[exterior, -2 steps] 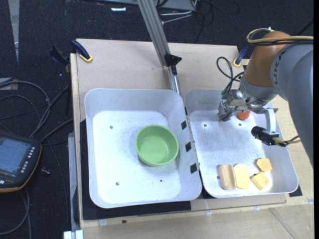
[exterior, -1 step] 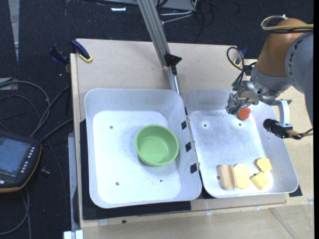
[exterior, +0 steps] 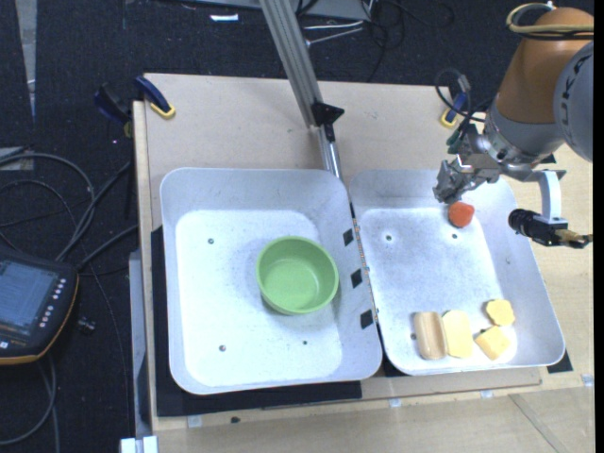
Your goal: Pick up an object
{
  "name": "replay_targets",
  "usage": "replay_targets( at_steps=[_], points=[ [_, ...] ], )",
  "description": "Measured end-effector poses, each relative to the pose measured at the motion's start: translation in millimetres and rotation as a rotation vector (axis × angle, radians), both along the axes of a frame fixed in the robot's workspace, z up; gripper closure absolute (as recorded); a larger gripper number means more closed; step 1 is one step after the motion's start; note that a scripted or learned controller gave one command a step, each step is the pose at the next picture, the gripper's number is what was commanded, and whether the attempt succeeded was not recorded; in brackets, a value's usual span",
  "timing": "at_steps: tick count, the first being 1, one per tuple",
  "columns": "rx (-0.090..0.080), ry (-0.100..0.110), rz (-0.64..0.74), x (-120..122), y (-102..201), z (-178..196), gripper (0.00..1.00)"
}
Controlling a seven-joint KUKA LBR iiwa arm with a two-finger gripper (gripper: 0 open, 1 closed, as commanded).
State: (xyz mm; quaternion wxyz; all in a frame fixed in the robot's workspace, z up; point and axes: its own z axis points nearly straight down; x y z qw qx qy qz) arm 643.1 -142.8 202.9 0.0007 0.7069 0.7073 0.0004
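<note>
No text, label, brand, number or sign can be read anywhere. The screen of the handheld pendant [exterior: 28, 302] at the left edge is lit, but whatever is shown on it is too blurred to be made out.

a wooden bench top [exterior: 245, 125] carries two shallow white bins side by side, their inner edges touching. the left bin [exterior: 203, 347] and the right bin [exterior: 415, 253] sit over a dark mat [exterior: 170, 399] showing at the front left. a grey metal pole [exterior: 293, 50] slants from the top edge down to the seam between the bins. a blue and yellow clamp [exterior: 151, 95] grips the far left corner of the bench, another clamp [exterior: 456, 107] the far right. a handheld screen unit [exterior: 28, 305] lies on the dark floor at left, with cables [exterior: 66, 173] beside it.
</note>
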Motion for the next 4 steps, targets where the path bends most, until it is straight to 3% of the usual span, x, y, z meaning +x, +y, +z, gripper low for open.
replay_targets(
  at_steps=[1, 2, 4],
  points=[
    [0.000, 0.000, 0.000, 10, 1, 47, 1.00],
    [0.000, 0.001, 0.000, 10, 1, 61, 1.00],
    [0.001, 0.001, 0.003, -28, 102, 51, 1.00]
  ],
)
